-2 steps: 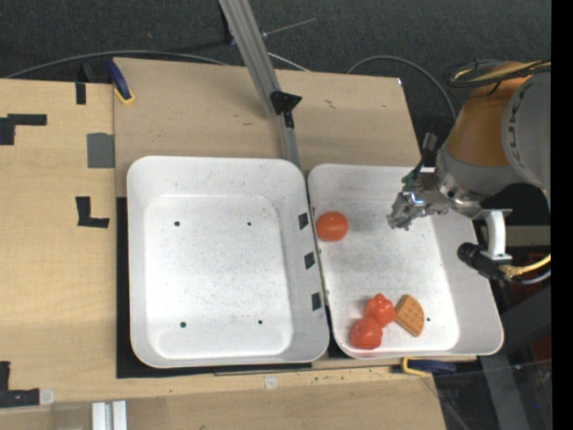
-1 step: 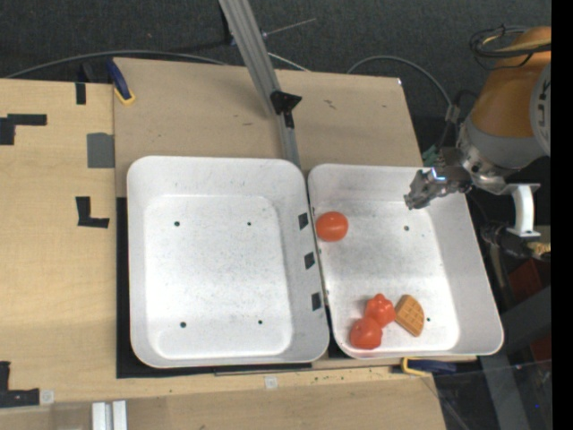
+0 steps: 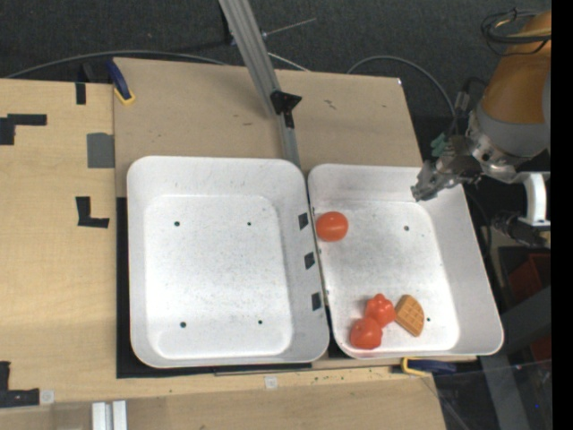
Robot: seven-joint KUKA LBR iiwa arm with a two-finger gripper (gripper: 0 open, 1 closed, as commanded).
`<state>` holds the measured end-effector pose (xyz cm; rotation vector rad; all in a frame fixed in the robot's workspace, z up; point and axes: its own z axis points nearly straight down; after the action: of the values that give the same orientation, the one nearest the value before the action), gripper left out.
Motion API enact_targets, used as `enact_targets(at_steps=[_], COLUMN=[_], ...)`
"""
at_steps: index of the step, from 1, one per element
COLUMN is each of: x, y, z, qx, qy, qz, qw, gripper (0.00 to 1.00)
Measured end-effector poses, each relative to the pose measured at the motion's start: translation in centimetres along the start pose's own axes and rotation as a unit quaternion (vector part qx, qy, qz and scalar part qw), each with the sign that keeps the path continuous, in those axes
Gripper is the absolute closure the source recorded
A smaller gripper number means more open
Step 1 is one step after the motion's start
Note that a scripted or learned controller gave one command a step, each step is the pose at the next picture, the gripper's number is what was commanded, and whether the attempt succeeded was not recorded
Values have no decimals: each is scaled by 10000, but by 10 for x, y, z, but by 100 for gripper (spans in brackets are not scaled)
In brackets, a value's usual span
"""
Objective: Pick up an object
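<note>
2 white bins, 3 red/orange toy fruits, 1 waffle-like biscuit.

Two bins sit side by side on my counter. The right bin holds a tomato at its left wall; a pepper, another tomato and a waffle cluster near.

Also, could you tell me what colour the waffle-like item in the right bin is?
Tan-orange with a grid pattern, seen in the camera view.

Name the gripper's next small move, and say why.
Probably a short move inward over the right bin toward the orange ball. The gripper sits at the bin's far right rim, and the ball lies alone, apart from the clustered pieces.
</note>
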<state>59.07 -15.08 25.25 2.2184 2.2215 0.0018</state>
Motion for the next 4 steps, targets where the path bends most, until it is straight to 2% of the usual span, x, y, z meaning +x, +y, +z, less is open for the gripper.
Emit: enact_targets(at_steps=[1,2,4], x=[58,120,231], y=[2,2,-11], z=[15,11,34], qx=[22,19,30], qy=[10,14,9], qz=[-24,-32,-27], qw=[10000,10000,10000], gripper=[100,100,100])
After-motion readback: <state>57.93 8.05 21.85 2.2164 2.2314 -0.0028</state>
